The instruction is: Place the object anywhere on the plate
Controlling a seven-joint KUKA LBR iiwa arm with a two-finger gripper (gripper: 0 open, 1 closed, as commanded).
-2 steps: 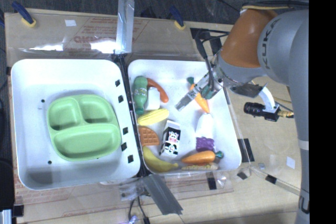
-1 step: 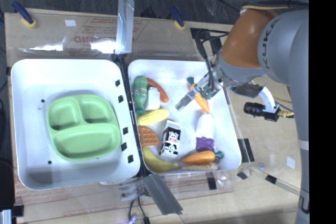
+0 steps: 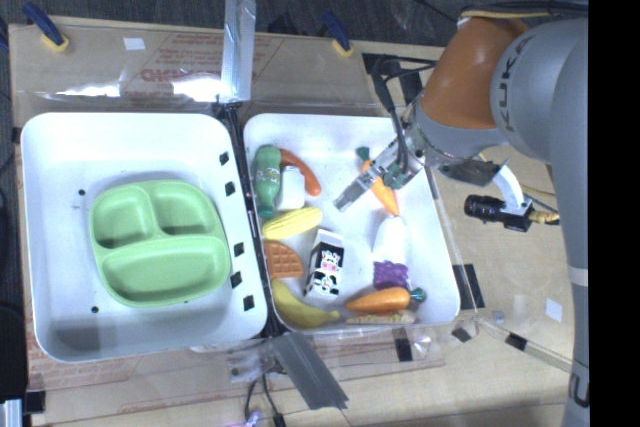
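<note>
Table (image 3: 90,40): pale board under clear sheeting, clamped at the far edge, dark carpet beyond. Arm (image 3: 520,65): grey with orange band, reaching over the right bin (image 3: 440,225), which sits beside the left bin (image 3: 40,215). Plate (image 3: 157,240): green, three compartments, bare, in the left bin; nothing placed yet, so the task looks barely begun. Toy food heaped in the right bin, away from the plate: banana (image 3: 300,310), corn (image 3: 290,222), carrot (image 3: 378,300), milk carton (image 3: 326,267), grapes (image 3: 391,272). Pincer (image 3: 372,177): low over that bin's far side, touching an orange piece (image 3: 386,198); grip state cannot be told.
</note>
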